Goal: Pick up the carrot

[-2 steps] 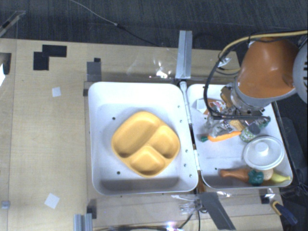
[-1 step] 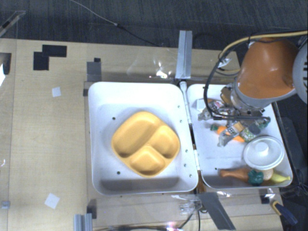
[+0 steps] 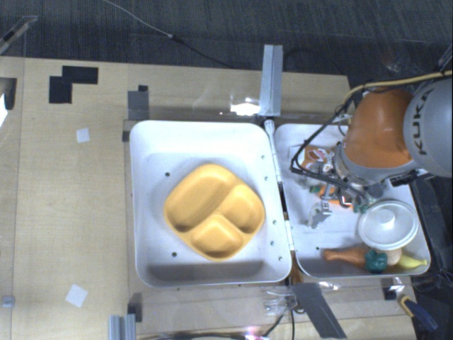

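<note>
Arm hanging over the right bin, carrot lying free at the bin's near edge.

The grey arm (image 3: 396,137) with its orange band is reaching in from the right and is sitting above the right bin (image 3: 306,261). The gripper (image 3: 320,214) is pointing down toward the bin floor, left of a white cup-like piece (image 3: 386,225); whether the pincer is spread or pressed together cannot be told from this angle, and nothing is showing between it. The carrot (image 3: 345,256) is lying flat along the near wall of the right bin, its green end (image 3: 376,261) toward the right, just beside a yellow item (image 3: 410,263) in the corner. It is lying apart from the gripper. In the left bin (image 3: 148,190) a yellow three-part tray (image 3: 214,210) is resting near the middle.
</note>
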You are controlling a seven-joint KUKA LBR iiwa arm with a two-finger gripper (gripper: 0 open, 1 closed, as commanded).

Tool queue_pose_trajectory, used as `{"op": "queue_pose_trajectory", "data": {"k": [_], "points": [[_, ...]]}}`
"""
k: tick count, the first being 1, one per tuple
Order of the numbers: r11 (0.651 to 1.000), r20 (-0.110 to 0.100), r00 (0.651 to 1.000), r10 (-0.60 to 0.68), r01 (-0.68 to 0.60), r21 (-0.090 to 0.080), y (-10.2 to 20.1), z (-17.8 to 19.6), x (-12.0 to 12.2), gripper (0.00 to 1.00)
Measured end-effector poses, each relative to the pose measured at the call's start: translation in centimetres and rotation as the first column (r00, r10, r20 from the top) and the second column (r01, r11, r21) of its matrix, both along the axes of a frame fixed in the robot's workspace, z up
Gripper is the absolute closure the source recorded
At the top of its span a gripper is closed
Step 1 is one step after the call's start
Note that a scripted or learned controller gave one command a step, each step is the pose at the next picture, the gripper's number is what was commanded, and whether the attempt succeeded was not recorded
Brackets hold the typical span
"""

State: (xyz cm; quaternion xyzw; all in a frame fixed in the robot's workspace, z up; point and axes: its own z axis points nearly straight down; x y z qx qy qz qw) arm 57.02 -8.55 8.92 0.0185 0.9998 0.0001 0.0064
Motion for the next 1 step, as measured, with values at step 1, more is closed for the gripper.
{"op": "queue_pose_trajectory", "data": {"k": [1], "points": [[0.963, -0.003, 0.963, -0.269, 0.269, 0.003, -0.53, -0.05, 2.85, 0.0]]}}
